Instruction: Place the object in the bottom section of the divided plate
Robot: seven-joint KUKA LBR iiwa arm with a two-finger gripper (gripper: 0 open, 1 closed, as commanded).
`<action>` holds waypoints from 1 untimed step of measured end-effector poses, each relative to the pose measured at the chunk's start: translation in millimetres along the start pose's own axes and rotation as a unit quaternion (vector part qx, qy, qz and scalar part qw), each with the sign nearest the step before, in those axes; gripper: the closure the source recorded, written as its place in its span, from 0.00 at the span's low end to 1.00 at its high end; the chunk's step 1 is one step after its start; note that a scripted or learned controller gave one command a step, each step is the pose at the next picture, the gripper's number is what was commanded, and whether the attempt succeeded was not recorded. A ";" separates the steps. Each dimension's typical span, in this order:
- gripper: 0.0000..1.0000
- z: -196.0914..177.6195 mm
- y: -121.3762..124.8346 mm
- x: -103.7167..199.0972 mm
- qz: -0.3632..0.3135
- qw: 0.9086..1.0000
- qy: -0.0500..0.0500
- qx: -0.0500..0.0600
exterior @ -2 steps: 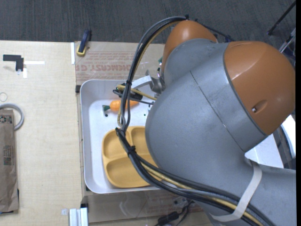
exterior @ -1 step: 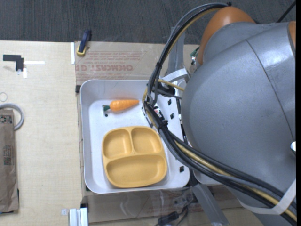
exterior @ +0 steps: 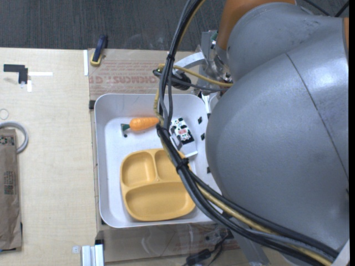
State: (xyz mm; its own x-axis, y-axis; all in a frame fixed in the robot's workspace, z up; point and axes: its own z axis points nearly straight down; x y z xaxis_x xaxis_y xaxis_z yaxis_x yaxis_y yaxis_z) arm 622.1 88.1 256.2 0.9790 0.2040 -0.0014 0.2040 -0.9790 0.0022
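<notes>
Pale bench [exterior: 50, 148] under a slanted overhead view. A white bin [exterior: 100, 165] sits at centre, and the grey arm [exterior: 277, 121] with its cable bundle covers the bin's right part. In the bin are a yellow divided plate [exterior: 124, 176] and a toy carrot [exterior: 142, 124]. The carrot lies flat on the bin floor on the far side of the plate, just beyond its rim and not touching it. The plate's two small sections face the carrot; the large bottom section [exterior: 158, 199] is on the near side and holds nothing. The carrot's long axis runs roughly left to right in view and is slightly tilted. The green top is at the left end, and the orange end runs right toward the cables. Judgement: light, rigid or slightly yielding plastic, smooth and rounded, so it is likely to roll or slip. It does not look fragile. The best hold is across the thick mid-body, square to the long axis. The gripper [exterior: 181, 133] sits just right of the carrot behind the cables, and whether it is open or closed cannot be told.
</notes>
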 end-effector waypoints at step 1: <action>0.00 109.9 -73.6 -42.3 -0.003 1.000 -0.002 0.000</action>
